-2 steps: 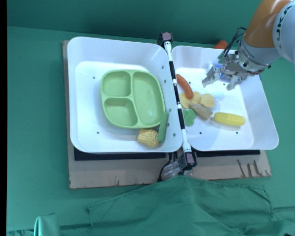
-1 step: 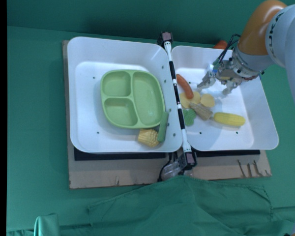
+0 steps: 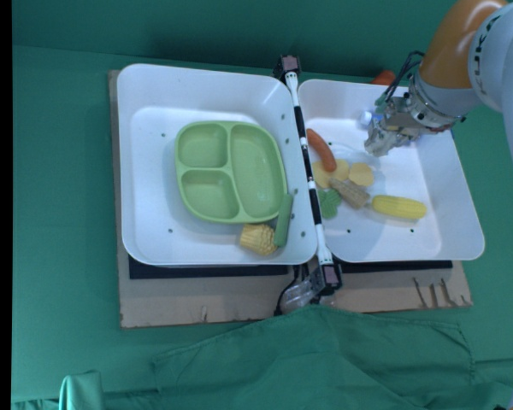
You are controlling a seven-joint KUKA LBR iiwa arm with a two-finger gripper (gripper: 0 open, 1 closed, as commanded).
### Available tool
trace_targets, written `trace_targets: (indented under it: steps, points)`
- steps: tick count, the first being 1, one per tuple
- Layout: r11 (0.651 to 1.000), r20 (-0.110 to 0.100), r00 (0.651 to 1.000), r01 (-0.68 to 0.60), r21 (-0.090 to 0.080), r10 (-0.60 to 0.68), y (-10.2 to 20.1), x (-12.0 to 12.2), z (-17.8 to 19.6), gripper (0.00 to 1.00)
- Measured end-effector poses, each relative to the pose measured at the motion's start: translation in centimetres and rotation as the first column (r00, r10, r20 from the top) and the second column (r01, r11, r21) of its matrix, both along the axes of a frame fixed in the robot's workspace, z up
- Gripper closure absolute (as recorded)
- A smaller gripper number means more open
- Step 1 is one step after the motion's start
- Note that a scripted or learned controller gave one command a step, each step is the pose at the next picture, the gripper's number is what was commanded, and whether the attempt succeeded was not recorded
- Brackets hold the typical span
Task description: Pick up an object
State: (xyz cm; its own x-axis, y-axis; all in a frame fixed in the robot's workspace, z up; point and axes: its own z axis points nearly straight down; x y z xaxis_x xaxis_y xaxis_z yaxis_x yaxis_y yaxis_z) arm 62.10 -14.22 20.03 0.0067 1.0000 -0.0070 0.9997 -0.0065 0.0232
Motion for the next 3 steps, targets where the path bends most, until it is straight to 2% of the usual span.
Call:
trace_targets:
  steps: [1,2,3]
  points:
    - [1.000,-0.011,1.000,-0.003,0.003,0.003,-0.6,-0.7,6.1,1.00]
    - [1.000,-0.013,1.000,-0.004,0.003,0.004,-1.2,-0.4,10.9,1.00]
    - [1.000,-0.011,1.000,-0.005,0.004,0.005,-0.2,-0.1,16.7,1.00]
